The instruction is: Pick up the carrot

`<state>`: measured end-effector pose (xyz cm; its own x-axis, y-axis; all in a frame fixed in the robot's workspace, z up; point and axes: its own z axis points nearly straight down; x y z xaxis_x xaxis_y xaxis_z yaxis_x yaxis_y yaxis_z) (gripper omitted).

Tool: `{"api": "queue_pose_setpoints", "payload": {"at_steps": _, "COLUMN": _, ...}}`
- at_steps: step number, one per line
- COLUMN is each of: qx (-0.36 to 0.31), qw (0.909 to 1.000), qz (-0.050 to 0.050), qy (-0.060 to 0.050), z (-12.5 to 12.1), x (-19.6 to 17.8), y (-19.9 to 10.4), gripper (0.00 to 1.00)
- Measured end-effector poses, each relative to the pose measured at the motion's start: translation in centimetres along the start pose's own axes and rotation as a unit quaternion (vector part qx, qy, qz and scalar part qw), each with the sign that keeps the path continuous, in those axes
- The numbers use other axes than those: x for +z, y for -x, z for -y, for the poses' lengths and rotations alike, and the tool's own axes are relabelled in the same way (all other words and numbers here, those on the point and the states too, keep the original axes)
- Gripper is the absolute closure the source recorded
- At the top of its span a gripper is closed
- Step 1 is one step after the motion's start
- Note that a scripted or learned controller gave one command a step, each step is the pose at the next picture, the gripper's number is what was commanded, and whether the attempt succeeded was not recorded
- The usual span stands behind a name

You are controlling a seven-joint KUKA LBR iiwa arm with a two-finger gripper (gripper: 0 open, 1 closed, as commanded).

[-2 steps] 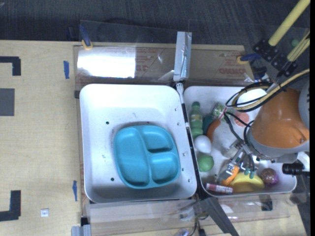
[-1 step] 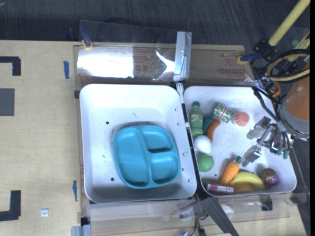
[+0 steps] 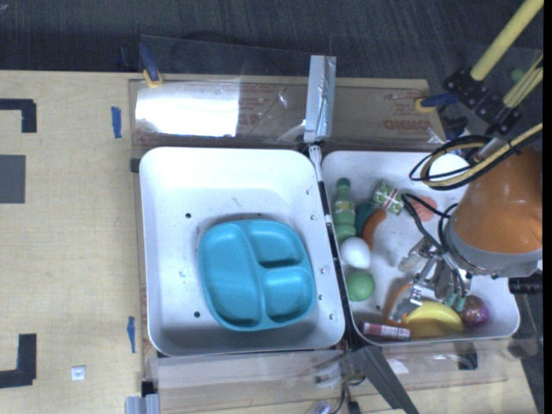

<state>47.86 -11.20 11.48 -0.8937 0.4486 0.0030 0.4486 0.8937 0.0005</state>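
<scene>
Left bin (image 3: 172, 231): blue divided tray (image 3: 257, 274). Right bin (image 3: 509, 322): gripper (image 3: 429, 276) low over clutter, finger state not discernible. Banana (image 3: 431, 319) just below gripper. Carrot (image 3: 397, 298) at gripper's left, tilted, beside banana; grasp not confirmable. White egg (image 3: 354, 252) near left wall.

— Classification of premises?

— Robotics laboratory test cell. A plywood bench (image 3: 60, 257) carries two white bins (image 3: 164, 179) side by side, with clear plastic guards (image 3: 224, 102) and blue tape marks (image 3: 116, 121).

— Further evidence?

— A grey arm with an orange band (image 3: 504, 205) and loose cabling (image 3: 435, 166) over toy food, beside a blue compartment tray (image 3: 257, 272). Dark carpet (image 3: 259, 7) beyond the bench.
</scene>
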Motion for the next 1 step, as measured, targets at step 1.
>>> {"api": "queue_pose_setpoints", "payload": {"at_steps": 1, "qx": -0.209, "qw": 0.9780, "qz": 0.007, "qy": 0.001, "z": 1.69, "x": 2.50, "y": 1.45, "gripper": 0.00}}
